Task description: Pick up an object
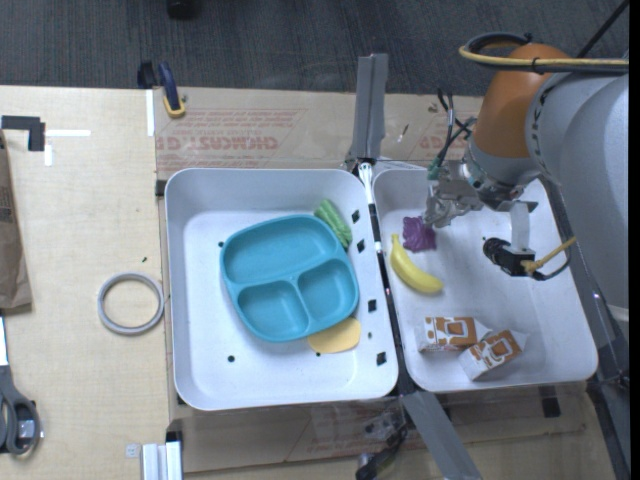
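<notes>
Two white bins sit side by side on the worktop, and the arm reaches into the right bin [560, 368] with its hand [440, 213] hanging low over the far left corner, right at a small purple thing [418, 235] that looks like a crumpled toy or a scrap of soft plastic. From where I stand I cannot tell how that hand is set, nor whether it has the purple thing; the two look to be touching or very nearly so. Just beside the purple thing, toward the near side, lies a yellow banana [414, 271], and near the front wall lie two small cartons [470, 342] printed orange and white, tipped on their sides and leaning together. My guess is the purple thing is the one being gone for. It looks very light and soft, likely to give under a squeeze, so a grip across its bulkiest middle part seems safest; a pinch on a thin edge might slip off. It lies close to the bin wall, which leaves little room on that side. The banana, if a toy, would be light, smooth and curved, best taken across its middle. The cartons look light and stiff, with flat faces easy to clamp. The left bin [190, 298] holds a blue divided plate [290, 278] with a green piece [335, 223] at its far edge and a yellow piece [336, 338] under its near edge.
</notes>
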You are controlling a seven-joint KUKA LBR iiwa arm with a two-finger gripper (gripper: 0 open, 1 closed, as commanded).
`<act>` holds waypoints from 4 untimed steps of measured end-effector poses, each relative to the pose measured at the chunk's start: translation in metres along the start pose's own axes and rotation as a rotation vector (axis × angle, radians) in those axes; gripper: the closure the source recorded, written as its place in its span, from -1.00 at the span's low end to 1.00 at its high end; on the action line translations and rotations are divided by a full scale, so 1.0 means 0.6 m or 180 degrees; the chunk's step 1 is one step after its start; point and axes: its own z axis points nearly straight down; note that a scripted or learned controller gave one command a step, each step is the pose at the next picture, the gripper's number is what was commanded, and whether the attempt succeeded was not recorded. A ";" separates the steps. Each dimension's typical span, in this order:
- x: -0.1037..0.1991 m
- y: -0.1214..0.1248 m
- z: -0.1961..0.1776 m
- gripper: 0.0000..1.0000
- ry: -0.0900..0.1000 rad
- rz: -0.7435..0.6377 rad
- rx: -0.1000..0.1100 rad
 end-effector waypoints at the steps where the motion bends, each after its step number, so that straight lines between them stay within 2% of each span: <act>1: 0.000 0.000 0.000 -1.00 0.0000 0.0000 0.0000; 2: 0.005 0.013 0.017 -1.00 0.0001 -0.1446 -0.0007; 3: -0.007 -0.029 0.017 -1.00 0.0003 -0.1753 -0.0006; 4: -0.006 -0.026 0.017 -1.00 0.0000 -0.2988 -0.0011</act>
